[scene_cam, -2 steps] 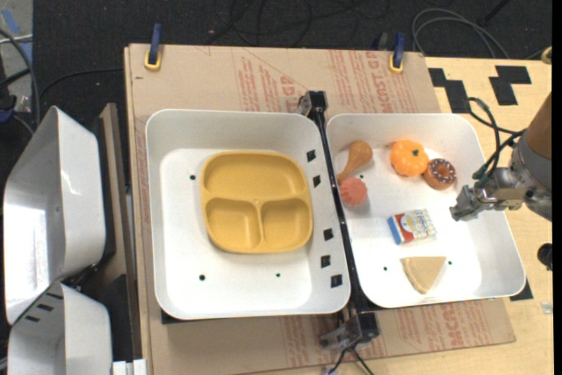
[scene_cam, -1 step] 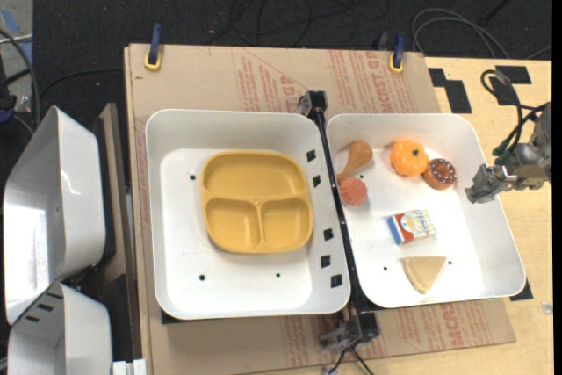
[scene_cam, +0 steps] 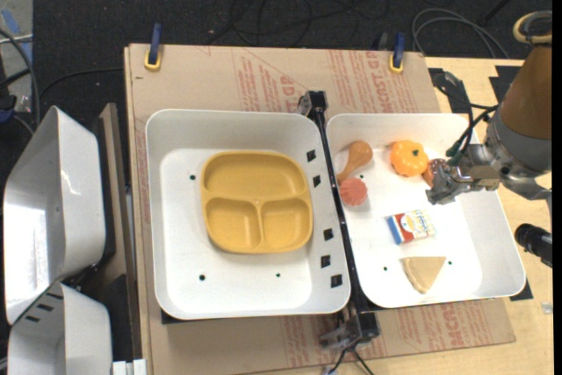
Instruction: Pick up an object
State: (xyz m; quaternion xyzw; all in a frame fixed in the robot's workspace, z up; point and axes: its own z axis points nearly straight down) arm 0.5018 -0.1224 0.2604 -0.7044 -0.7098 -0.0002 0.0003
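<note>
Grey arm (scene_cam: 527, 114) reaching from right, gripper (scene_cam: 442, 184) low, pointing left

The gripper (scene_cam: 442, 185) sits low in the right bin (scene_cam: 492, 228), just right of the orange pumpkin (scene_cam: 408, 158). Left of it lie a drumstick (scene_cam: 356, 157) and pink ball (scene_cam: 353, 191); below-left, a carton (scene_cam: 411, 227) and wedge (scene_cam: 424, 272). Far left, a yellow tray (scene_cam: 257, 200).

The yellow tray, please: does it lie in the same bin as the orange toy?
No, the yellow tray lies in the left bin, while the orange toy lies in the right bin.
</note>
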